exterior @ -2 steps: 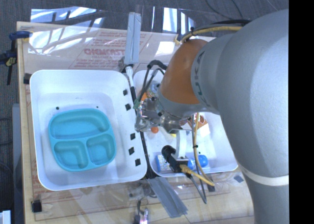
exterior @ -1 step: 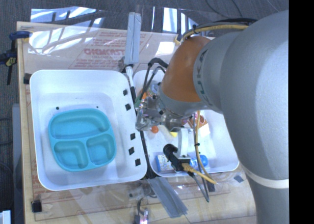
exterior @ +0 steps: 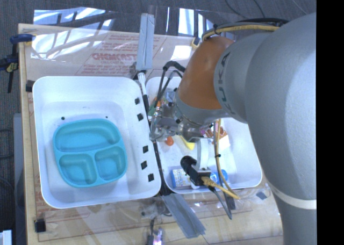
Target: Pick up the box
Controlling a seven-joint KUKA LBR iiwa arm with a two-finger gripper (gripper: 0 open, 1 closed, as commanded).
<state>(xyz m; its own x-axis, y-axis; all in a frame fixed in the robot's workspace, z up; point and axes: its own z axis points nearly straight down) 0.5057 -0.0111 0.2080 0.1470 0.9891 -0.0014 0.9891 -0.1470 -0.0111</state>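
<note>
Claw (exterior: 161,125) sits low over the right bin (exterior: 248,170), near that bin's left wall, under the grey arm (exterior: 269,77) with its orange band (exterior: 201,72); whether it is wide or narrow cannot be told from this slanted overhead view. Just beside it lie small orange and yellow items. Nearer the front wall of the same bin lies the box (exterior: 183,177), blue and white, apart from the claw. Over in the left bin (exterior: 43,104) rests a blue divided tray (exterior: 88,152). Both bins stand on the tabletop (exterior: 80,50).
</note>
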